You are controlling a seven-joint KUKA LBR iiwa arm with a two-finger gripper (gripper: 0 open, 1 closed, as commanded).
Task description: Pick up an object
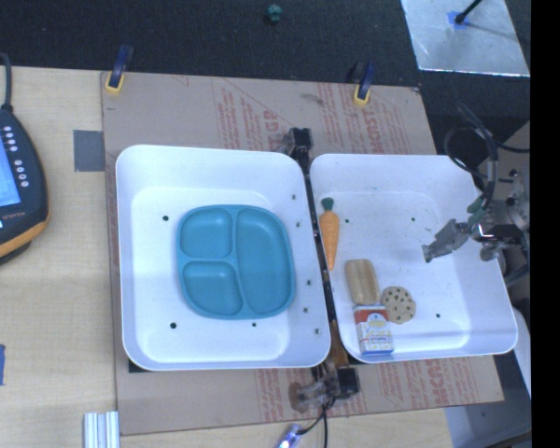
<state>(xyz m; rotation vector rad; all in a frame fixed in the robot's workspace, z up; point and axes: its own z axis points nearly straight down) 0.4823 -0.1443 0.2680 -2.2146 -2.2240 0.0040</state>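
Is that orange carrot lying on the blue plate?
No. The carrot lies in the right bin along its left wall, while the blue plate sits alone in the left bin.

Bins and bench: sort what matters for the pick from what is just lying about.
For the pick: carrot, wooden block, cookie, small carton, gripper, right bin.
Lying about: blue divided plate, left bin, teach pendant, clamps.
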